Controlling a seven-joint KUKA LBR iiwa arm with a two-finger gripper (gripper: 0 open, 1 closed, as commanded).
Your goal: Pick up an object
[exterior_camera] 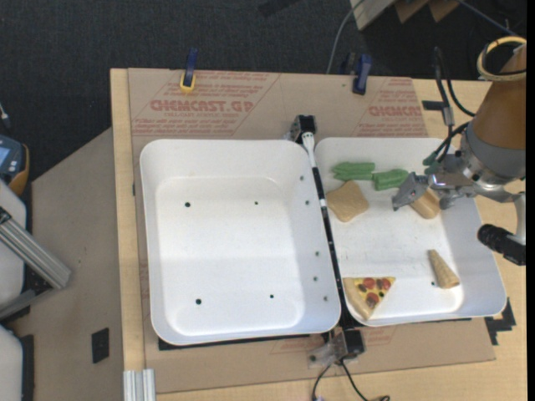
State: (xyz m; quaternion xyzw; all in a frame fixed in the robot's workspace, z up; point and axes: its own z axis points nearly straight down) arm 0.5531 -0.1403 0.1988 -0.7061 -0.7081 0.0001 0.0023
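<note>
The grey metal pincer [415, 194] hangs low over the far part of the right-hand shallow white plastic bin [393, 307], and its fingers seem spread a little, one dark tip reaching out on the side away from the arm; whether they close on anything I cannot tell from this slanted view. Directly under and just beside its tips lies a small tan, bread-like block [425, 207], partly covered by the wrist, which is the likeliest thing to take.

Just beyond the pincer, toward the far rim, lie two green bean-shaped pieces: the nearer short one [389, 179] almost touches the tips, the longer one [354, 171] sits farther out toward the middle wall. A tan toast-shaped slice [347, 200] lies well out from the pincer near that wall. Toward the front rim are a tan cone-shaped wedge [444, 270] and a pizza-slice toy with red dots [370, 292].

To do this step well, the fingers should straddle the tan block squarely, keep clear of the short green piece, descend until they bracket its sides, close firmly, then lift straight up.
</note>
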